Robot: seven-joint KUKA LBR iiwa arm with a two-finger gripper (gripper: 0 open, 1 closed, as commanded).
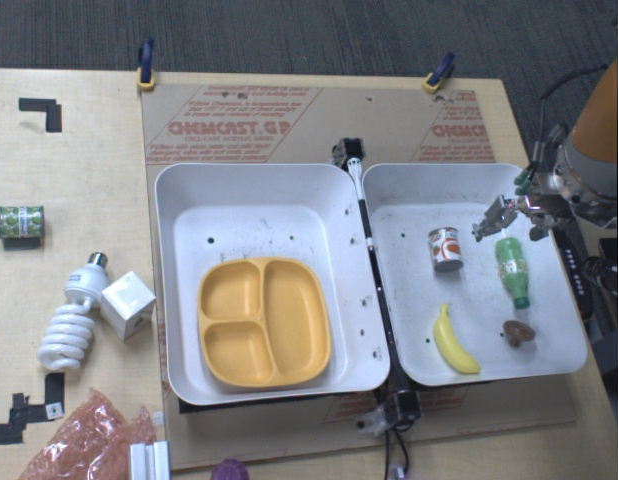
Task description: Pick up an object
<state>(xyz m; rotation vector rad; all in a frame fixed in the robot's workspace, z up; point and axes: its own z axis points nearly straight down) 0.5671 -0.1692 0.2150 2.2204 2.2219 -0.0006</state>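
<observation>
Camera view, from above the bench: the gripper [516, 213] of a grey KUKA arm hangs over the upper right part of the right-hand bin [409, 193], its two fingers spread apart with nothing between them. Just below the gripper lies a green bottle [511, 270], its cap end pointing away toward the near wall of the bin. To the gripper's left and a little lower stands a small red-and-white can [445, 249], upright and apart from the bottle. Farther below, near the bin's front wall, are a yellow banana [454, 342] and, beside it to the right, a small brown object [519, 333] too small to identify. Well off to the gripper's left, the left-hand bin [179, 208] carries a yellow divided plate [264, 320].

The step in hand looks like the approach: the arm is positioned above a candidate and no object is yet grasped. The bottle appears the nearest target. The next move would call for a short shift toward the front of the bin, a descent with the fingers straddling the bottle's body across its narrow width, then closing before lifting. The bottle's round side may let it roll away from a misaligned finger.
</observation>
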